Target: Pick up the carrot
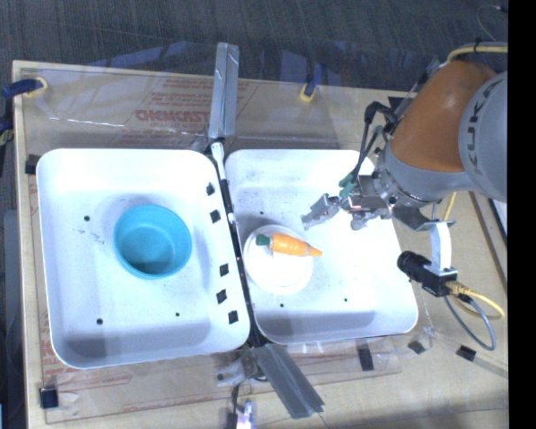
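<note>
Camera view is showing the arm (447,128) reaching in from the right over the right bin (375,315), orange band up, wrist angling down toward the bin's middle. Gripper (320,213) is hovering just right of and above the carrot (293,246) — fingers look slightly apart, clamping nothing. Carrot is lying on its side on a small white plate (277,275) in the right bin's left half, green end pointing left, orange tip pointing right. Left bin (71,329) is holding a blue bowl (153,240) sitting upright near its centre — well apart from the gripper.
</note>
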### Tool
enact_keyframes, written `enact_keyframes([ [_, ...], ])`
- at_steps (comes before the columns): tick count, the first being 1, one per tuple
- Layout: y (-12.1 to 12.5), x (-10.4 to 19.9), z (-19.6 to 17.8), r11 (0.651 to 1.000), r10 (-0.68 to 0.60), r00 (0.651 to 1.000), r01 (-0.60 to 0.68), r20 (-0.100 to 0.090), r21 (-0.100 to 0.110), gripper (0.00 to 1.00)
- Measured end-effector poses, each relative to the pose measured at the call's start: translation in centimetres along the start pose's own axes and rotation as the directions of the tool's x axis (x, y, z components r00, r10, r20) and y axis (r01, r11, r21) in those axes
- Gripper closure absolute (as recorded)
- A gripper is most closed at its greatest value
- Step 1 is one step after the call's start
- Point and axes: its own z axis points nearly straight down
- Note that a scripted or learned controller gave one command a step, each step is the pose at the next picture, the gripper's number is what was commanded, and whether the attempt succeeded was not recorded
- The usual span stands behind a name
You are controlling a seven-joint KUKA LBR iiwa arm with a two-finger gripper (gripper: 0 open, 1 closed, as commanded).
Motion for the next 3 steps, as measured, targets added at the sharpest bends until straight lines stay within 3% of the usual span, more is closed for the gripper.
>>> enact_keyframes([
  [1,4.7,1.5,13.0,0.995,0.099,0.995,-0.099,0.000,0.002,0.00],
  [2,-1.5,1.2,14.3,0.996,0.090,0.996,-0.090,0.000,-0.003,0.00],
  [3,-5.0,-1.7,14.3,0.967,-0.253,0.967,0.253,0.003,-0.008,0.00],
])
